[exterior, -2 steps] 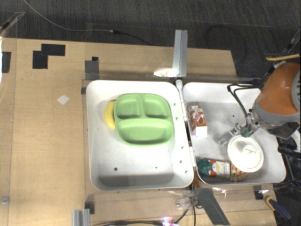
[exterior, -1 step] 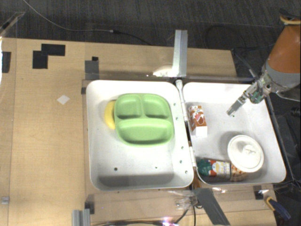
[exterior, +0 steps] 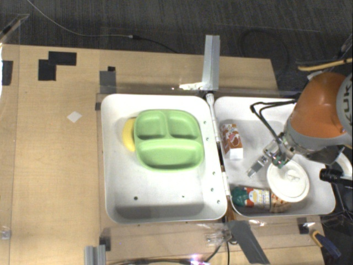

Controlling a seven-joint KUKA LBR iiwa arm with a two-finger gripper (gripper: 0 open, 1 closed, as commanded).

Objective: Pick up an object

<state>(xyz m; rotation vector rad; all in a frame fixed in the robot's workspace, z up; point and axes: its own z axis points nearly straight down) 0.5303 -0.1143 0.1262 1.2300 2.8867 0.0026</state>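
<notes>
We take the white round lid (exterior: 288,181) in the right bin (exterior: 325,206) as the likeliest target; the gripper (exterior: 265,162) hangs just beside its left rim, whether spread or closed we cannot tell, nothing visibly held. Being flat, the lid could slip away, or the descent could bump the bottle (exterior: 256,197) lying just below it.

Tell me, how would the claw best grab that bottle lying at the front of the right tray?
Probably around its middle, coming straight down. The bottle lies on its side along the right bin's front wall, so fingers should close across its narrow width. The wall crowds one side and a white round lid sits close behind.
</notes>
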